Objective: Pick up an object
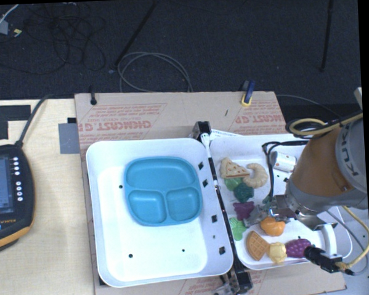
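In right bin (283,143) | pincer (269,216) over round orange fruit (273,227) | grip state unclear

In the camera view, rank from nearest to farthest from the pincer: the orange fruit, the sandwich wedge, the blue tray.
Pincer, right bin.
1. Orange fruit, right below the pincer.
2. Sandwich wedge, at that bin's far end.
3. Blue tray, in the left bin.

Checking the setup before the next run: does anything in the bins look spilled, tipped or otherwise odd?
Nothing stands out. The blue divided tray lies flat in the left bin. The toy foods, among them the waffle piece and purple grapes, all sit inside the right bin, crowded but not spilled.
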`<state>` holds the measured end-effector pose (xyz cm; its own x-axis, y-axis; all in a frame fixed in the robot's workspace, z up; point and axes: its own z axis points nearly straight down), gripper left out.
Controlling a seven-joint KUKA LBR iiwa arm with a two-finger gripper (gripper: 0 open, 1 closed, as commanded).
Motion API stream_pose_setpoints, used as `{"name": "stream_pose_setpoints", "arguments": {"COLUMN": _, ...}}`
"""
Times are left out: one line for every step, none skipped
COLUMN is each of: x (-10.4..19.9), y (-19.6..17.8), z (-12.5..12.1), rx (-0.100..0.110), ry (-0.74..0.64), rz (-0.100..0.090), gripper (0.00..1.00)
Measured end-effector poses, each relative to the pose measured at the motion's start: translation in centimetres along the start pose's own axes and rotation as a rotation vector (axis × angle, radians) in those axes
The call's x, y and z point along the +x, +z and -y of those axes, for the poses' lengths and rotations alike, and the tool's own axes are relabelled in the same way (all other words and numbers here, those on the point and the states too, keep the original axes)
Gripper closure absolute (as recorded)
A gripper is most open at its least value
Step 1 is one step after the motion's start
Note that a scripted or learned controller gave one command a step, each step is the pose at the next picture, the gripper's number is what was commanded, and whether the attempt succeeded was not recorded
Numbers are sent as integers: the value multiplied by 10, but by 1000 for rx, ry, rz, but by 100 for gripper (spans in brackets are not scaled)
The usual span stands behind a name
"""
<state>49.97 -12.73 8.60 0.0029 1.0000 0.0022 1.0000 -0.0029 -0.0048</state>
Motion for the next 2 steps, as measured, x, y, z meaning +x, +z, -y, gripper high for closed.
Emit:
{"name": "stream_pose_setpoints", "arguments": {"x": -2, "y": -11, "z": 0, "rx": 0, "ry": 5, "rz": 0, "gripper": 100}}
{"name": "stream_pose_setpoints", "arguments": {"x": 76, "y": -106, "z": 11, "rx": -8, "ry": -11, "rz": -1, "gripper": 100}}
